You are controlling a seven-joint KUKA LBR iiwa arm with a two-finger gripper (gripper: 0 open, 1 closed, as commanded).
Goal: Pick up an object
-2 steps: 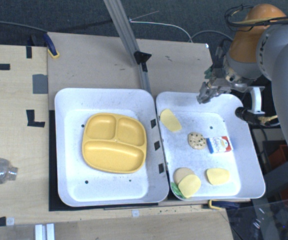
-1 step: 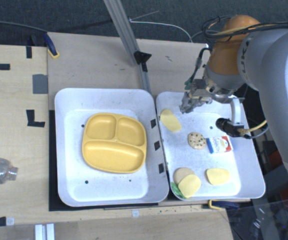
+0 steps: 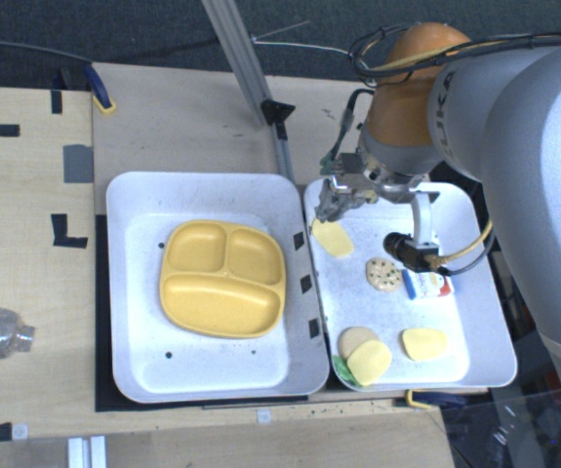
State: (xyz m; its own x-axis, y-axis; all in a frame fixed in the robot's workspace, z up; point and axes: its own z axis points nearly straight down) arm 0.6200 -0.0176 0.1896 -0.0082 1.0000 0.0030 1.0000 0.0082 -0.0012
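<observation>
Since the gripper [image 3: 334, 203] hung just above the yellow slice [image 3: 334, 239], finger state unclear, a descent could nudge it against the bin wall [image 3: 311, 261].

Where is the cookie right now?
The cookie lies in the right bin, near its middle, between the yellow wedge under the gripper and the yellow pieces along the near edge.

yellow wedge [image 3: 334, 239], right bin's [image 3: 485, 354] left edge
</observation>
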